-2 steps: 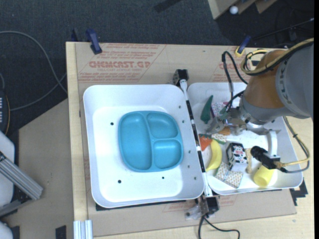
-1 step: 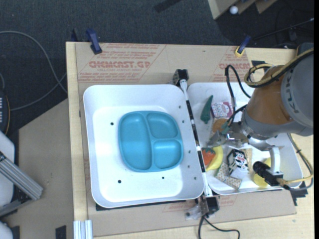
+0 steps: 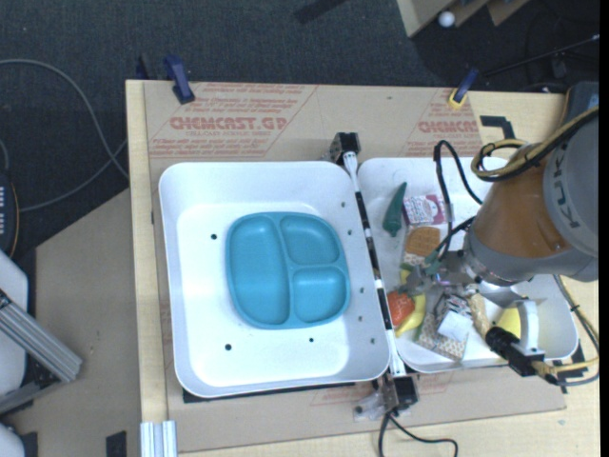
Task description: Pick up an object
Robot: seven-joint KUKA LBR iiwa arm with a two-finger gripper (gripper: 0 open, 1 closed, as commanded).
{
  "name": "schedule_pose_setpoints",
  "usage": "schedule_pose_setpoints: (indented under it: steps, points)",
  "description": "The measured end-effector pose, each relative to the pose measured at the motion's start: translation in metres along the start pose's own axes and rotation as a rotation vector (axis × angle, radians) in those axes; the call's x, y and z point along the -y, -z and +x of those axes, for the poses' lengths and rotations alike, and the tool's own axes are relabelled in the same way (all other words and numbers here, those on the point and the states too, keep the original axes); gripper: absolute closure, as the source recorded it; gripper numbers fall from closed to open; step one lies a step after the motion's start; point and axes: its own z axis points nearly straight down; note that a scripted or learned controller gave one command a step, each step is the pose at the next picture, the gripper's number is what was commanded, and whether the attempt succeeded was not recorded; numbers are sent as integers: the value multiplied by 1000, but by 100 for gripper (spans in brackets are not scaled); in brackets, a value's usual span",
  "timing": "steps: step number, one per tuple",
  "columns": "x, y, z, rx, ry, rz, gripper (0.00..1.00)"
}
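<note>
The right bin (image 3: 419, 173) holds a heap of small objects: a green leaf-shaped piece (image 3: 394, 211), a pink-labelled packet (image 3: 424, 208), a brown block (image 3: 422, 241), a red and yellow toy (image 3: 403, 308) and a white packet (image 3: 447, 332). My gripper (image 3: 440, 279) reaches down into the middle of this heap, just right of the red and yellow toy. The grey arm with its orange band (image 3: 514, 215) hangs over the right half of the bin and hides what lies under it.
The left bin (image 3: 190, 208) carries a blue divided plate (image 3: 286, 267) at its middle. A black clip (image 3: 344, 146) sits at the top of the seam between the bins. Cables (image 3: 457, 165) loop over the right bin's far rim. Blue clamps (image 3: 177, 77) hold the cardboard base.
</note>
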Motion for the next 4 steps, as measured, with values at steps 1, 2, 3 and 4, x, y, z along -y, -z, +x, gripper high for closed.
schedule_pose_setpoints:
  steps: [1,2,3,4]
  points:
    - [-48,0,-9,1,1,-2,0]
    - [1,0,4,0,0,-1,0]
    - [1,10,4,1,0,-3,100]
    - [-35,103,57,0,2,-2,100]
